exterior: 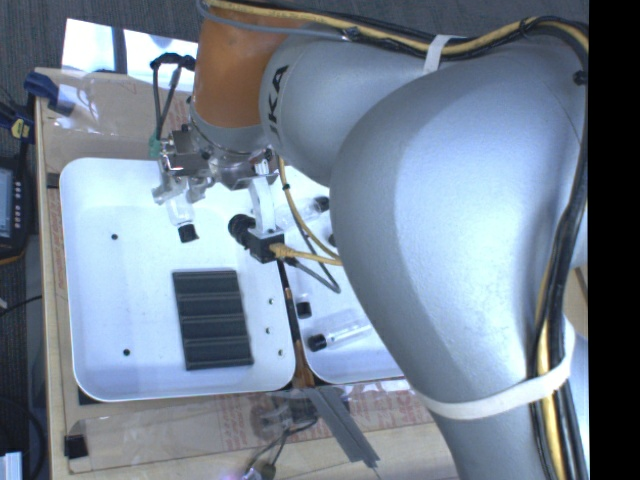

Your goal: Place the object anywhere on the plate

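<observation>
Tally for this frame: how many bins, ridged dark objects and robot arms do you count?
White bins: 2, the left bin and the right bin
Dark ridged block: 1, lying in the left bin
Robot arm: 1
Total: 4

Your grey arm (450,188) reaches in over the left bin (100,298); the gripper (182,208) hangs above its far end.

Partial white letters "KA" on the arm (278,93).
</observation>
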### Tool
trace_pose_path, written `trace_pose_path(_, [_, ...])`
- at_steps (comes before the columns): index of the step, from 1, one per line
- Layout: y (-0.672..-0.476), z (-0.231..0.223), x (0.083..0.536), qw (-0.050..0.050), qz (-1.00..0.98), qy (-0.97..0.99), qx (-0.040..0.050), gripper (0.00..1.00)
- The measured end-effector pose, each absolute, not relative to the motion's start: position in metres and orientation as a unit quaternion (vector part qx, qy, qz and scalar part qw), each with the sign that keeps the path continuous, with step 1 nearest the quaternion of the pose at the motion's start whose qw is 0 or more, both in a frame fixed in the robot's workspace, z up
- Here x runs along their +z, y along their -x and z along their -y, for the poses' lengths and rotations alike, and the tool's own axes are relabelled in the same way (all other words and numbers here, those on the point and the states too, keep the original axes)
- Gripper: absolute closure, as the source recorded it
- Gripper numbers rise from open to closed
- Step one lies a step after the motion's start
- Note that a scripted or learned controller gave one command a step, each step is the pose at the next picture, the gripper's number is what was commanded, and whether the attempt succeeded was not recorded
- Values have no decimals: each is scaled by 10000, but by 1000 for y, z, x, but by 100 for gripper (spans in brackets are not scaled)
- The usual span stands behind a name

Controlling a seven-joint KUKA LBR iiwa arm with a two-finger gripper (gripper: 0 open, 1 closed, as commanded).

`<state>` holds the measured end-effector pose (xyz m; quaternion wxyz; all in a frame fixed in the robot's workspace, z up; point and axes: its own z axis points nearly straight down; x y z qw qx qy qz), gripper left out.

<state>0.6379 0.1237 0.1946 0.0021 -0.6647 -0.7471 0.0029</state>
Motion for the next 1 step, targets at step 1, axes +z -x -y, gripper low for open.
trace_pose_path(1, [-562,-25,191,13,8205,5716,15,100])
